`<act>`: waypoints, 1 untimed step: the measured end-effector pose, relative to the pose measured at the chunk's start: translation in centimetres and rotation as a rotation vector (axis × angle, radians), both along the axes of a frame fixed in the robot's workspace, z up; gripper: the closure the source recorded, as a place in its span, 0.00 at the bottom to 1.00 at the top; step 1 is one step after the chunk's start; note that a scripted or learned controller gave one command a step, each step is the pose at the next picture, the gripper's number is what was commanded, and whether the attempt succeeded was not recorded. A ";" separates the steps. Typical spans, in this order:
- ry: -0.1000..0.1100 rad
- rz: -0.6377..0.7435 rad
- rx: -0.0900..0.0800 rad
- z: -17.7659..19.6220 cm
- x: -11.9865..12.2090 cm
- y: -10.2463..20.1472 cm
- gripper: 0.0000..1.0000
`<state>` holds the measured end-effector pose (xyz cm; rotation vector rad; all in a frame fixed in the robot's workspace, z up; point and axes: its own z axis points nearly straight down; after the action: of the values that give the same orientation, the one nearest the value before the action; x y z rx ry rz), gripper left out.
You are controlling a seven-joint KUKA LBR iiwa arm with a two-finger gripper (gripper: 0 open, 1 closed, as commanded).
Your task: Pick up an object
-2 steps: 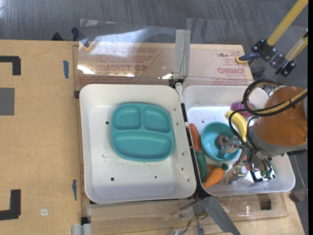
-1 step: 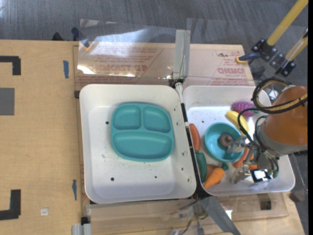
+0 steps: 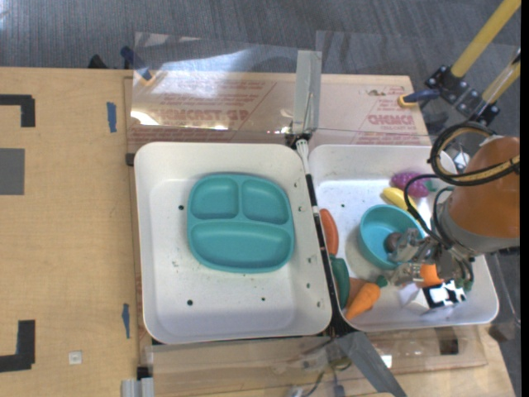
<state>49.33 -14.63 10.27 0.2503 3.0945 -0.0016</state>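
Observation:
The right bin (image 3: 355,172) holds several toy items. A teal bowl (image 3: 380,231) sits in its middle. An orange carrot (image 3: 361,298) lies at the front, with a green piece (image 3: 340,276) and an orange-red piece (image 3: 330,230) along the left wall. A yellow piece (image 3: 395,197) and a purple bunch (image 3: 411,181) lie behind the bowl. My gripper (image 3: 408,263) hangs low at the bowl's front right edge, just right of the carrot's top. Its tips are hidden among the wrist parts and cables. I see nothing clearly held.
The left bin (image 3: 157,246) carries a teal divided plate (image 3: 241,223). A clear sheet stands behind both bins. The grey and orange arm (image 3: 488,201) covers the right bin's right side. A black and white tag (image 3: 442,294) sits under the wrist.

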 end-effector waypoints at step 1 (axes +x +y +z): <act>0.020 0.130 -0.001 12.6 2.6 4.7 1.00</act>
<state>51.92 -9.92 22.85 0.0494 3.1236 -0.0015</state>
